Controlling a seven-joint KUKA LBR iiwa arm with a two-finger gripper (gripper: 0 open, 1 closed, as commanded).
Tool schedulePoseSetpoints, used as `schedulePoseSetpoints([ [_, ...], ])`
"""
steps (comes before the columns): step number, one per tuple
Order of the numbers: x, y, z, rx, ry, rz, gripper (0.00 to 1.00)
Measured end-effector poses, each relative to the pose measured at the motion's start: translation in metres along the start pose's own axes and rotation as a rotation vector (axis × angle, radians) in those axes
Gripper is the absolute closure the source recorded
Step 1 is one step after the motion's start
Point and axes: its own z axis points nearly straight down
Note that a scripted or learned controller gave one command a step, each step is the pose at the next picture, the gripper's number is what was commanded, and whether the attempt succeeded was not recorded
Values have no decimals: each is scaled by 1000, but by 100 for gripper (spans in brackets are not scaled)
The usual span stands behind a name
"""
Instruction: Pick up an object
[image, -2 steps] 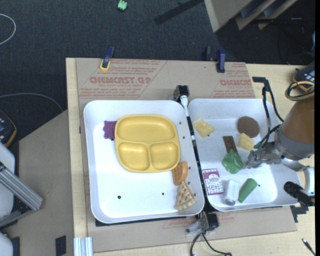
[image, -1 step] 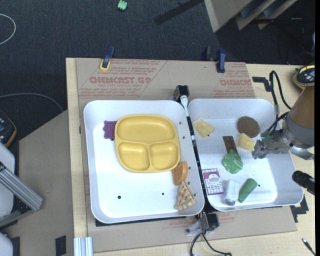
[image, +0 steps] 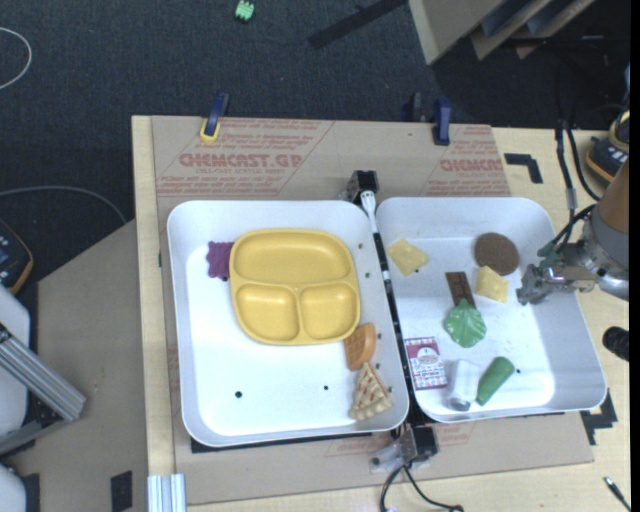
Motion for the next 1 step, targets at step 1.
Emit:
schedulePoseSetpoints([
  [1,0,2,-39,0,0,0,100],
])
